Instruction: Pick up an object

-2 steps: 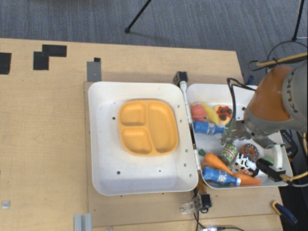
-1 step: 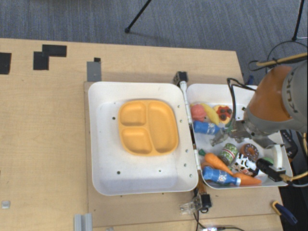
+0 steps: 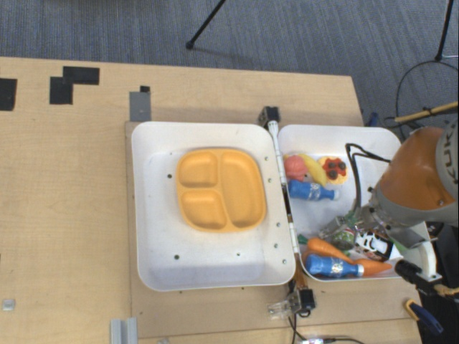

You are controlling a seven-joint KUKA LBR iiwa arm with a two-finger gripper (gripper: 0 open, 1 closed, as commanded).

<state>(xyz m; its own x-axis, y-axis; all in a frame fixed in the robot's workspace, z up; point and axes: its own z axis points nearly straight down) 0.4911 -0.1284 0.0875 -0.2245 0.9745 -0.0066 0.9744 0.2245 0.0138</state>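
The right bin [image 3: 373, 136] holds several small toys. A pink ball [image 3: 295, 167], a yellow banana [image 3: 314, 168] and a red piece with black dots [image 3: 334, 167] lie at its far side, with a blue bottle [image 3: 310, 190] just below them. At the near side lie an orange carrot [image 3: 326, 248], a second blue bottle [image 3: 331, 266] and another carrot [image 3: 374, 267]. My gripper [image 3: 349, 230] is down low in this bin's near half, right above the carrots and the second bottle. The wrist with its orange band [image 3: 419, 174] hides part of the bin.
The left bin [image 3: 158, 213] holds a yellow-orange divided plate [image 3: 217, 189]. A black cable [image 3: 362, 153] loops over the right bin's far corner. The ridge between the bins [image 3: 282, 185] runs close to the toys. Bare wooden bench [image 3: 64, 213] stretches to the left.
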